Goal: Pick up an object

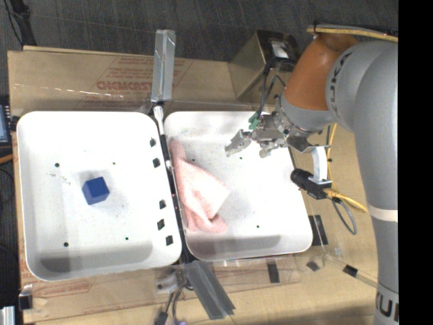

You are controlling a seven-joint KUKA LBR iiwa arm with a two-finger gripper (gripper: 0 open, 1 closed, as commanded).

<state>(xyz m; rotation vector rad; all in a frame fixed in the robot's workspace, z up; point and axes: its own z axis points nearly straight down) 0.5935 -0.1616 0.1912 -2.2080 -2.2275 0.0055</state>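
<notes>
The gripper (252, 145) hangs over the upper part of the right bin (298, 230), its fingers apparently spread with nothing between them, though the view there is small. The pink cloth (199, 193) lies crumpled against that bin's left wall, the blue cube (96, 189) well apart in the left bin (37, 249). A descent near the divider risks striking the wall or pinching only a loose fold that slips free; the bin's middle and right floor offer open room.

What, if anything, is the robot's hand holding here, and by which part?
Nothing. The hand hangs open over the right bin, with nothing between its fingers. The pink cloth lies apart from it in that bin, and the blue block sits in the left bin.
</notes>
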